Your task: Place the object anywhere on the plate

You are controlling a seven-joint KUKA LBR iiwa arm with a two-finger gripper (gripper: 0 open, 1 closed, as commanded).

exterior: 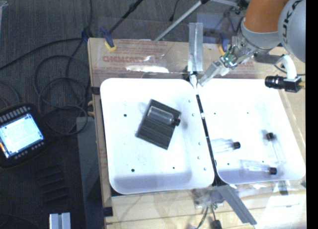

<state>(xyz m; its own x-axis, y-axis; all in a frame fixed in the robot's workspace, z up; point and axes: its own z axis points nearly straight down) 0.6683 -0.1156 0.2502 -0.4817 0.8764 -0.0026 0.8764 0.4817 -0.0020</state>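
A dark grey square plate (151,133) lies tilted in the middle of the left bin (119,168). A clear vial with a black cap (165,116) rests on the plate's upper part, cap toward the right. My gripper (200,80) hangs at the back of the bench, its tip over the seam where the two bins meet, well away from the plate and up to its right. Nothing shows at its tip.
The right bin (248,109) holds three more clear vials with black caps: one near its left wall (226,146), one at the right (272,144) and one near the front (257,166). A metal upright (195,46) stands behind the bins' seam.
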